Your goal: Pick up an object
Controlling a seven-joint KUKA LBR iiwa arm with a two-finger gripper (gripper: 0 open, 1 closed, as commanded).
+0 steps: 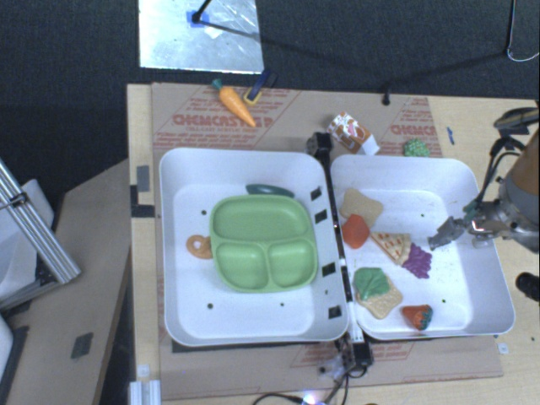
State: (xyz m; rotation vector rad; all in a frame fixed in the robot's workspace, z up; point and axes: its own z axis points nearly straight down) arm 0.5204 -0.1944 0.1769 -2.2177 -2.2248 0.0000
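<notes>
The right bin (460, 175) holds several toy foods: a tan bread slice (361, 203), a red tomato piece (355, 231), a waffle-patterned wedge (392, 245), purple grapes (418, 261), a sandwich with green lettuce (375, 288) and a strawberry (418, 315). My gripper (442, 235) reaches in from the right and hangs low over this bin, just up and right of the grapes. Nothing is visibly held in it.
The left bin (181, 184) holds a green divided plate (262, 242), an orange ring (200, 246) and a dark green piece (268, 190). Behind the bins lie a carrot (236, 105), a small carton (352, 132), a green lump (415, 148) and a shiny sheet (200, 24).
</notes>
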